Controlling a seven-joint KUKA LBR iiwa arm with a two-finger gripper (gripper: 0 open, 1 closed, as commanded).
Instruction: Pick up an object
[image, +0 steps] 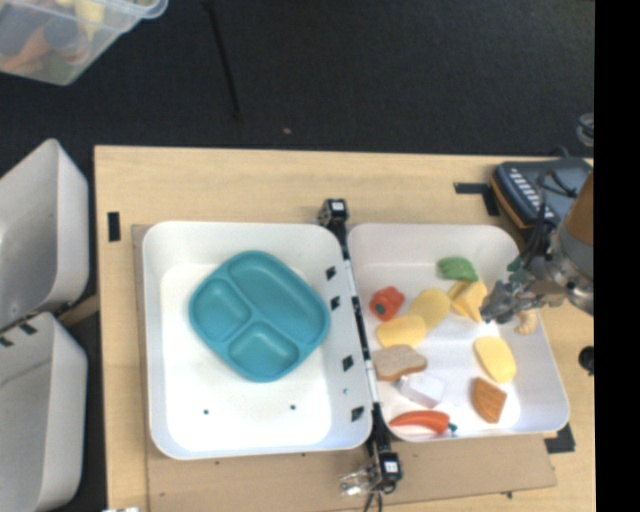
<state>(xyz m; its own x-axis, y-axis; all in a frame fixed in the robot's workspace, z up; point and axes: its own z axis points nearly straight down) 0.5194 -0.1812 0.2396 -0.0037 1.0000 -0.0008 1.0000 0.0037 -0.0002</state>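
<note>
Closest to the lens is my claw (503, 302), hanging low over the right bin (548, 405) near its far right side. Whether it is wide or narrow I cannot tell, for it shows only as a dark cluster from above. Nothing can be seen gripped in it.

Just left of the claw, touching or nearly so, lies a yellow wedge (468, 298). A green piece (457, 268) sits left of the claw and a little farther back. Beyond the wedge, leftward, is a round yellow piece (432, 305), then a red pepper (387, 301) near the divider between the bins. A second yellow lump (400, 331) lies left and slightly nearer the front, with a bread slice (399, 361) and a pale block (422, 388) in front of that. Straight in front of the claw rests a yellow oval (495, 359), and past it a brown wedge (489, 400). A red-orange piece (420, 424) lies against the front rim, left of the claw.

Well off to the left, the left bin (152, 330) carries a teal plate (259, 314) with three compartments.
</note>
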